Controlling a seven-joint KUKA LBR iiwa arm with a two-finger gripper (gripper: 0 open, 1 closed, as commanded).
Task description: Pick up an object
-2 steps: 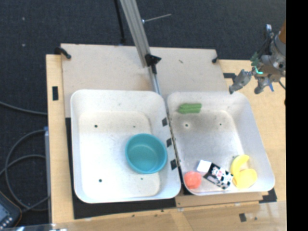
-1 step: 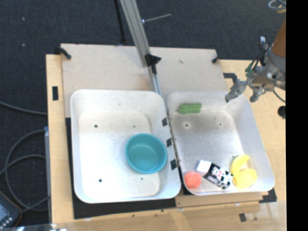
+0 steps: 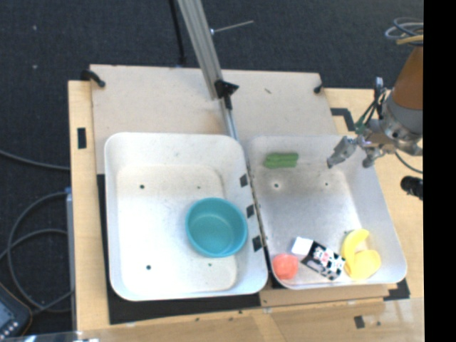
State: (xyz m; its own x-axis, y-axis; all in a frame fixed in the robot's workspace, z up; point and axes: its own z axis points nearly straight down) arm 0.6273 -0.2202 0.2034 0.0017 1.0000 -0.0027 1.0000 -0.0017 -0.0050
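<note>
Nearest the camera, along the front wall of the right bin (image 3: 370,191), sits a cluster of small things: an orange-red ball (image 3: 286,266), a white block (image 3: 302,246), a black-and-white spotted toy (image 3: 324,261) just beside it, and a yellow cup-like piece (image 3: 360,255) at the front right corner. The ball and the spotted toy lie close together; the white block touches or nearly touches the toy.

At the far side of the same bin lies a green oblong object (image 3: 281,160), alone, near the back wall.

In the left bin (image 3: 135,162) a teal bowl (image 3: 216,226) stands upright, toward its front right part.

The gripper (image 3: 354,154) hangs over the far right corner of the right bin, on the grey arm with its orange band. Its fingers (image 3: 338,155) are spread apart and hold nothing. The green object is the nearest thing to them, off to their left and well apart; the front cluster lies farther away, across the bin.

Both bins rest on a pale wooden counter (image 3: 285,95).
</note>
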